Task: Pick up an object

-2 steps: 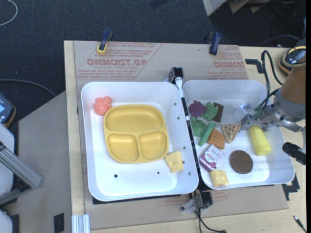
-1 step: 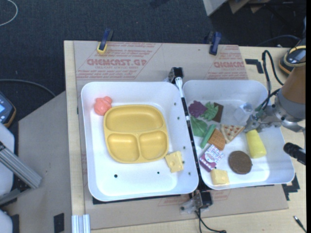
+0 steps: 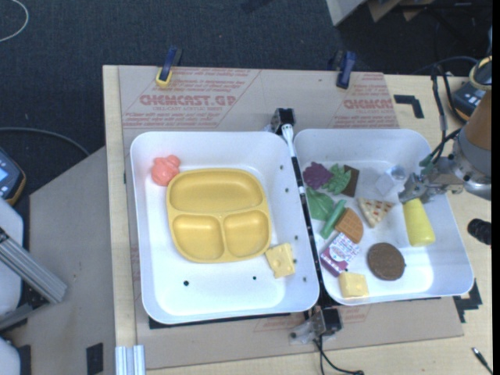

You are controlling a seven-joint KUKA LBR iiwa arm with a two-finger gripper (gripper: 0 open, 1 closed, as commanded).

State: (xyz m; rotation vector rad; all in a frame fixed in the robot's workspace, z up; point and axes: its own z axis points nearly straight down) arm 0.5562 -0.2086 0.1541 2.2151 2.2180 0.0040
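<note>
Judging by the tool (image 3: 419,187) parked at the yellow cylinder's (image 3: 419,223) top end — grip can't be told — it'd best be centred before closing.

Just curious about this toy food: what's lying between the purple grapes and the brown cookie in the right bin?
In the camera view, between the purple grapes and the brown cookie lie the orange cracker and, just beside that line, the pizza slice.
</note>
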